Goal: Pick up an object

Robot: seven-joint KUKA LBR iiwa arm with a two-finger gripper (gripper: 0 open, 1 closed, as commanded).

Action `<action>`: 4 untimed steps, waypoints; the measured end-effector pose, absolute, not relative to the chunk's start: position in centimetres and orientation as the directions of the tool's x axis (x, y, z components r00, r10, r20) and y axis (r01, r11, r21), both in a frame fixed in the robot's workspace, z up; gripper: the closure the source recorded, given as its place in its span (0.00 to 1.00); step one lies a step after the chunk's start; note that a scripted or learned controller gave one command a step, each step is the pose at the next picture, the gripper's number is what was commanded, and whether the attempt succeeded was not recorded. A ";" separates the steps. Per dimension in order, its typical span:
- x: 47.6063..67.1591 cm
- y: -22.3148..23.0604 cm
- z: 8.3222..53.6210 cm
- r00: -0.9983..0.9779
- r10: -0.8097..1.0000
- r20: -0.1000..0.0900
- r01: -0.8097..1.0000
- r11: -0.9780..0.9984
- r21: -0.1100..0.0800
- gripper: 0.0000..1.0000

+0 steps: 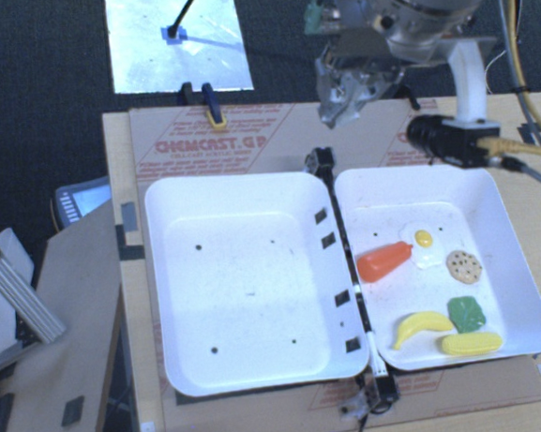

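Gripper (341, 110) high above bins, jaw state can't tell, nothing held | carrot (385, 261), banana (421, 326) untouched in right bin (512, 236) | pick not begun

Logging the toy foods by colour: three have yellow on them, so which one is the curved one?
The banana, lying left of the corn cob, which is straight; the fried egg just has a round yellow yolk.

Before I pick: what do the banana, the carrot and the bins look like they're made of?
Banana and carrot: probably moulded plastic toys, with flat uniform colour and smooth surfaces. Bins: likely thin formed white plastic, with rounded corners and a faint sheen.
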State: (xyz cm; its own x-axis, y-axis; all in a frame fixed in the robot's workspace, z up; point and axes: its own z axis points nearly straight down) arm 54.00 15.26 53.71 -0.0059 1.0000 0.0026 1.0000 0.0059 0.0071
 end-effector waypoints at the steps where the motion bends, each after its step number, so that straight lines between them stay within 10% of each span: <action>1: 54.0 15.2 54.6 -0.008 1.000 0.002 1.000 0.008 0.006 1.00; 3: 51.8 23.5 53.5 -0.006 1.000 0.002 1.000 0.006 0.002 1.00; 4: 54.8 23.4 53.5 0.000 1.000 0.001 1.000 0.000 0.003 1.00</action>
